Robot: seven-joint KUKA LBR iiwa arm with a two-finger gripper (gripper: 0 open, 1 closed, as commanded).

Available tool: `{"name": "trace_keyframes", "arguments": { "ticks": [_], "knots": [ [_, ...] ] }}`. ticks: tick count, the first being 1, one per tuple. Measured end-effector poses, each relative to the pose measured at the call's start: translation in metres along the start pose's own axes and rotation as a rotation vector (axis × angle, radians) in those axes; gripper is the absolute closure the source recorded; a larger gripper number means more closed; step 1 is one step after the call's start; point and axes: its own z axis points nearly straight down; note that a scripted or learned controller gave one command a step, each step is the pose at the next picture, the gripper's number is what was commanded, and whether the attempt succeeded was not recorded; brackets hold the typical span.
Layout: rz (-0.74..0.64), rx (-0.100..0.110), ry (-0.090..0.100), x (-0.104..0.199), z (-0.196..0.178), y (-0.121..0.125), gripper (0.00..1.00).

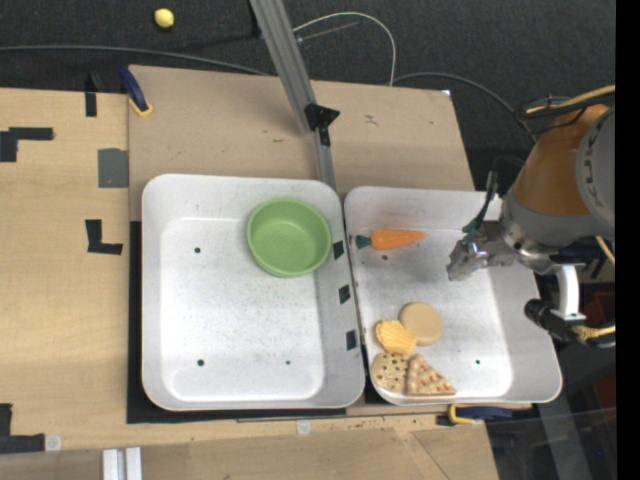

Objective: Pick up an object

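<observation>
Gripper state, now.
Gripper: over the right bin, open or shut cannot be told; nothing visibly held.

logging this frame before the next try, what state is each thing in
green bowl: upright, in the left bin
toy carrot: lying flat, right bin, apart from the gripper
food pieces: clustered at the right bin's near edge
gripper: over the right bin, holding nothing visible
</observation>
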Motion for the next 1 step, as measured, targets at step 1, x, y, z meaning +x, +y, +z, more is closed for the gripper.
{"name": "trace_keyframes", "arguments": {
  "ticks": [1],
  "knots": [
    [0.0, -0.002, -0.001, 0.0047, -0.0599, -0.0048, 1.0]
  ]
}}
